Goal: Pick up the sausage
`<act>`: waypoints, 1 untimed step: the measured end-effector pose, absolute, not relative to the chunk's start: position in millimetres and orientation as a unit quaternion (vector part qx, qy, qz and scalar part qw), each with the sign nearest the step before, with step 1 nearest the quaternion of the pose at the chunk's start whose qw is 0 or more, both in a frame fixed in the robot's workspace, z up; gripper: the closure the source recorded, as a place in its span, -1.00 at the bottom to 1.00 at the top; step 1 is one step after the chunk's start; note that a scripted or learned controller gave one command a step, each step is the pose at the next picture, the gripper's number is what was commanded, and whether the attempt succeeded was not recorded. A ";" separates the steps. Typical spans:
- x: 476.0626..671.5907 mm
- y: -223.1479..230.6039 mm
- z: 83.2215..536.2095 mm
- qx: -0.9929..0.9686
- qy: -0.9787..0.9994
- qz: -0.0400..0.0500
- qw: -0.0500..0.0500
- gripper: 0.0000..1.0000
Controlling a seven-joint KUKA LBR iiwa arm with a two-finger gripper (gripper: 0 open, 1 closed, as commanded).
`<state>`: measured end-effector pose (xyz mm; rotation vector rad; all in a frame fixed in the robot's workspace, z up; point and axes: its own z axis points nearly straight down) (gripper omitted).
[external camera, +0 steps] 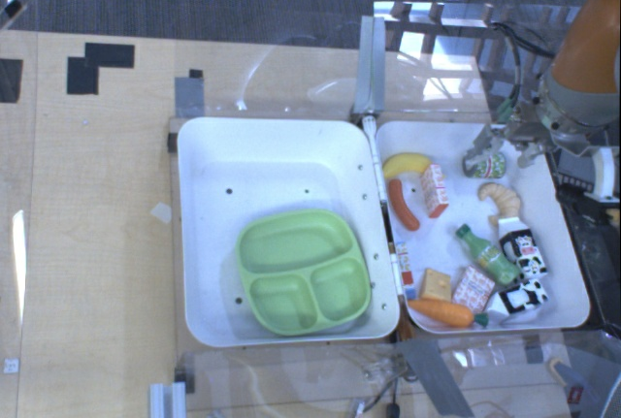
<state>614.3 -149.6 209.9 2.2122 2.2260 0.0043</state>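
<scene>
The sausage is a short red link lying along the left wall of the right bin, just below a yellow banana and beside a small orange-and-white carton. My gripper hangs low over the back right part of that bin, well to the right of the sausage and apart from it. A small grey-green item sits right at its tip; whether it is gripped is unclear.
The right bin also holds a croissant, a green bottle, two black-and-white cartons, a pink box, a cracker and a carrot. A green divided tray lies in the left bin.
</scene>
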 end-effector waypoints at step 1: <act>657.6 -81.2 130.0 0.747 0.665 0.001 0.001 -1.00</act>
